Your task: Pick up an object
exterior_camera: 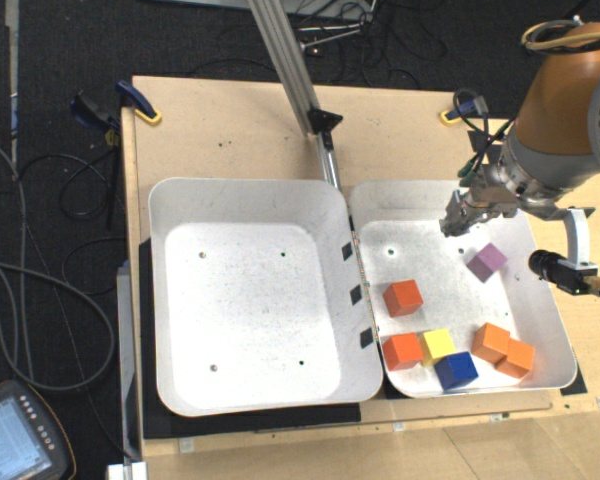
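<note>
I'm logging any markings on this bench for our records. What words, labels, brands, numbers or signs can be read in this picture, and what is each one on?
None can be read.
The screen at the lower left corner is lit, but whatever it displays is too small and blurred to make out.
The blocks in the right bin, such as the purple block and the blue block, have plain faces.
The arm carries no legible marking.
</note>
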You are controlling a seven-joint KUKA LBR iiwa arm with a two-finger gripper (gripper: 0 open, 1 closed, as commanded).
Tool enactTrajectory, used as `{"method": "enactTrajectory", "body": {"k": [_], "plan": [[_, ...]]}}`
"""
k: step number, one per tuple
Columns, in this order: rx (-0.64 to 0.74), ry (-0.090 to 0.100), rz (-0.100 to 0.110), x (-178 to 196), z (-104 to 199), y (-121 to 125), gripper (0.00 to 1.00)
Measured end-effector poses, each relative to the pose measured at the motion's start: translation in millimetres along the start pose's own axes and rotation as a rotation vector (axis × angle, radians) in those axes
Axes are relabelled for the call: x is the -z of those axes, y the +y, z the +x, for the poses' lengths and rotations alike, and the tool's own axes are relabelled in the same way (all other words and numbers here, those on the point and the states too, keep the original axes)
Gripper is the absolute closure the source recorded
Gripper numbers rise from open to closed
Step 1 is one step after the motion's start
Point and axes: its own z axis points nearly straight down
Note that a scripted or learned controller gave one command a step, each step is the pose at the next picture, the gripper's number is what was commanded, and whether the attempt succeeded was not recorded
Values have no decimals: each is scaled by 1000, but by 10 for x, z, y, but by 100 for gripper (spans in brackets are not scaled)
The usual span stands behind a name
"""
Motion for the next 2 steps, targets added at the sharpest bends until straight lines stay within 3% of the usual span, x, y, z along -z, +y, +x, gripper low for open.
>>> {"method": "enactTrajectory", "body": {"k": [1,2], "plan": [[0,1,3,252,1,13,100],[4,3,7,229,538,-21,100]]}}
